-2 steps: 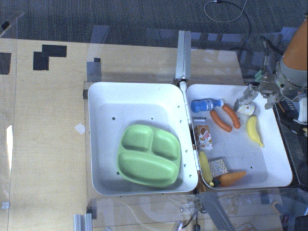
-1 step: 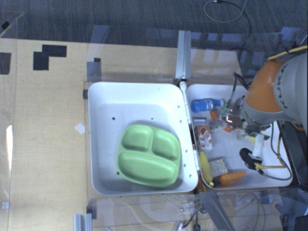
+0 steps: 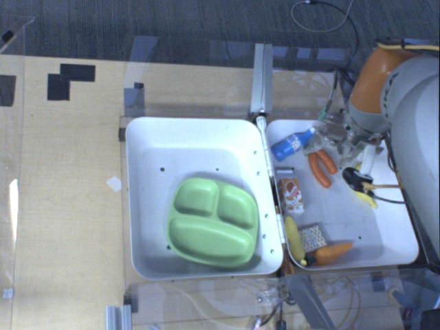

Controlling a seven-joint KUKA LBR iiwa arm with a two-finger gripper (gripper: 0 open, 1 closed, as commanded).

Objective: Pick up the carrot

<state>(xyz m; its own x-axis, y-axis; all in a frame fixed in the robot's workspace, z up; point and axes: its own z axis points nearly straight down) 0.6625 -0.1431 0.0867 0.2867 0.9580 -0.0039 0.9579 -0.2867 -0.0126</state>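
Observation:
The carrot [image 3: 331, 252], orange with a dark stub at its left end, lies on its side at the front edge of the right bin [image 3: 385, 232]. My gripper [image 3: 339, 141] hangs over the back of that bin, well behind the carrot, with a blue bottle [image 3: 291, 145] just to its left and a pair of orange-red sausages [image 3: 321, 168] just in front of it. Nothing of the carrot is near the gripper.
A yellow banana [image 3: 293, 236] and a checkered packet [image 3: 313, 236] lie right beside the carrot. A small printed packet [image 3: 291, 194] sits by the bin's left wall. The left bin [image 3: 148, 150] holds a green compartment tray [image 3: 213, 220].

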